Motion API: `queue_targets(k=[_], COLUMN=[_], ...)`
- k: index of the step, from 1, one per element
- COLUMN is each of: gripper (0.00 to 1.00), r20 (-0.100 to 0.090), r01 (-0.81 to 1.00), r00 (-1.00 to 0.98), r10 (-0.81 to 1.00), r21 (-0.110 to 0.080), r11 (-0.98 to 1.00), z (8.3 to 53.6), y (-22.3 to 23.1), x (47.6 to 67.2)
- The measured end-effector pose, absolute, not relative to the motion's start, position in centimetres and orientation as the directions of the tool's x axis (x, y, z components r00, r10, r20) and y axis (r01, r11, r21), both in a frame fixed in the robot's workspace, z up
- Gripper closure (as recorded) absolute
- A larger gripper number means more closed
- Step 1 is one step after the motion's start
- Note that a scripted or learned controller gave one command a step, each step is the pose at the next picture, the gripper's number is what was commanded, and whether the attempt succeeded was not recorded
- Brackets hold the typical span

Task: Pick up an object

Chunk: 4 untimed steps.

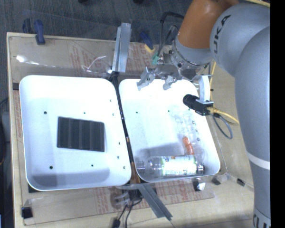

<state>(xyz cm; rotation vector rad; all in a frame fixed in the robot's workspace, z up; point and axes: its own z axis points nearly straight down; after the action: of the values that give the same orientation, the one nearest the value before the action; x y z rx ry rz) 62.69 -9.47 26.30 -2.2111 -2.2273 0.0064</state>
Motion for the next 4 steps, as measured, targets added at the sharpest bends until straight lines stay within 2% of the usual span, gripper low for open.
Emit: queue_targets(k=[1,2,3,4], gripper=[0.0,0.0,0.0,0.0], r20=[-0.001,-0.002,0.0,0.0], r01=[0.997,0.969,0.996,0.991], r00=[0.071,0.247,0.086,0.136], r10=[0.997,0.969,0.996,0.991], r21=[-0.006,-0.002,-0.005,-0.005], r11=[-0.071,-0.247,-0.086,-0.136], z=[19.0,26.2,22.2,14.6], y=[-6.5,-11.2,-20.2,-20.6], x=[62.6,57.0,54.9,55.8])
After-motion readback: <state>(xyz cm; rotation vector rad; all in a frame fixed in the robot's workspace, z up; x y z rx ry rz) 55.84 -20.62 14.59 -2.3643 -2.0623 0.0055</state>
